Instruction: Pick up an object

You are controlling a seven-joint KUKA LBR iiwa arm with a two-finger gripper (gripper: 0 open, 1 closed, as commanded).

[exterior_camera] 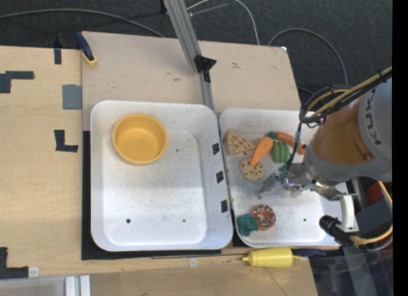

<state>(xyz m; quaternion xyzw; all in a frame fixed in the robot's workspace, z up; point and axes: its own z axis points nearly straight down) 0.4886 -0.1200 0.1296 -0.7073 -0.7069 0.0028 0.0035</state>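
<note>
Reaching in from the right over the right bin, grey arm with orange band, gripper low above the bin floor; finger state cannot be determined from this view; nothing seen between the fingers.

Taking the gripper as landmark: round brown cookie just to its left, near but apparently not touching; orange carrot above-left, lying at a slant; tan wedge-shaped piece further left of the carrot, close to the bin's left wall; green item directly above, with a small red-orange piece just beyond it; frosted donut below, slightly left, with a teal piece touching its left side.

Well apart to the left, in the left bin: yellow bowl, upright, in the upper-left part.

Below, outside the right bin's near edge: yellow object lying on the bench.
</note>
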